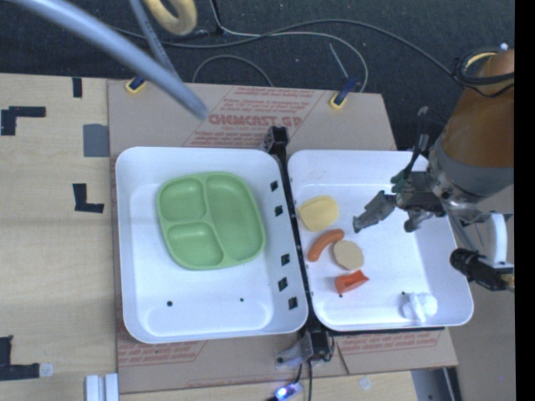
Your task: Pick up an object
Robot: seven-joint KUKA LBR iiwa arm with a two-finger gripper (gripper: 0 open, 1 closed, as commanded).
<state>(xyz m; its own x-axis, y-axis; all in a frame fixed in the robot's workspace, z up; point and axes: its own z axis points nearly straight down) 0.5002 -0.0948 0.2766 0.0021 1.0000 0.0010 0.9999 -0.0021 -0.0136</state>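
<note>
Bins sit side by side on the bench, their inner rims touching along a black clamp strip. The left bin (142, 307) holds a green three-compartment plate (211, 220) in its upper half, with bare white floor below it and along the near rim. The right bin (443, 312) carries the objects to pick, clustered toward its left side: a pale yellow piece (318, 212) close to the dividing rim, an orange sausage-shaped piece (324, 244) just below it, a tan round piece (349, 255) beside that, and a red-orange wedge (352, 282) nearest the front. A small white crumpled item (418, 307) lies by the front right corner. The gripper (393, 209) hangs over the bin's open middle, right of the cluster, with its two dark fingers spread apart and nothing between them; bare floor lies around and below it.
</note>
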